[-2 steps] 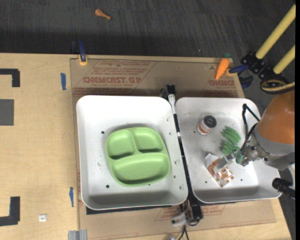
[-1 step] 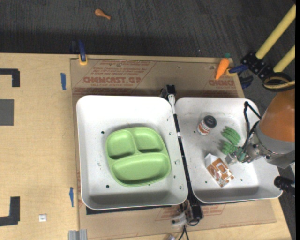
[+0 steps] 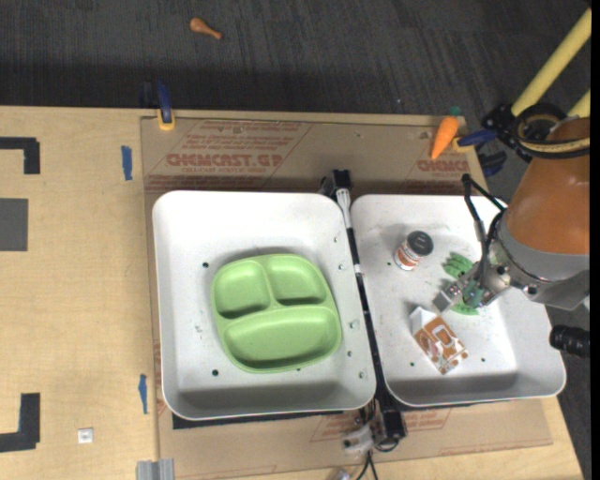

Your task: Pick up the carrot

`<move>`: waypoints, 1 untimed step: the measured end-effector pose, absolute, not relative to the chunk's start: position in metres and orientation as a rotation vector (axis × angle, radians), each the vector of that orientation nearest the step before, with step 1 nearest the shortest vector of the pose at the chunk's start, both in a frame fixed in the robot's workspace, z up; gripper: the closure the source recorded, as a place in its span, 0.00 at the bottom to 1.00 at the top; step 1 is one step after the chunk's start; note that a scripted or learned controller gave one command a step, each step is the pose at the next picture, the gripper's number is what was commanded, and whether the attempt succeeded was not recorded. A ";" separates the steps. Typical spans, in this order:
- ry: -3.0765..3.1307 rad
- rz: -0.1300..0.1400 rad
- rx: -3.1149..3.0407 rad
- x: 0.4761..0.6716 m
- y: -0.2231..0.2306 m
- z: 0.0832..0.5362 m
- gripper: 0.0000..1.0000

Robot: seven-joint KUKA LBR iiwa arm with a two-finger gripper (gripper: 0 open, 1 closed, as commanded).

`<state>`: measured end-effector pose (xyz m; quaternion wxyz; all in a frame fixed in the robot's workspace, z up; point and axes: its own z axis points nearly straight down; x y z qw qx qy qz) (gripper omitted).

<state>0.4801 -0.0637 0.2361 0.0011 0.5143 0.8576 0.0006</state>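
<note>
The carrot (image 3: 444, 136), orange with a green top, lies on the brown board just beyond the far edge of the right bin (image 3: 534, 375), outside both bins. My gripper (image 3: 468, 294) is down inside the right bin, well nearer than the carrot and a little right of it. It hangs over a small green item (image 3: 458, 265) near the bin's middle right. The arm's orange band (image 3: 555, 202) covers the bin's right side.
In the right bin are a small can (image 3: 412, 249) and a brown-and-white patterned packet (image 3: 439, 340). A green divided plate (image 3: 275, 310) fills the middle of the left bin (image 3: 178, 281). A small orange object (image 3: 204, 28) lies on the dark floor at the far left.
</note>
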 end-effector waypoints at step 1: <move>2.692 0.002 1.615 0.480 -0.064 0.236 0.00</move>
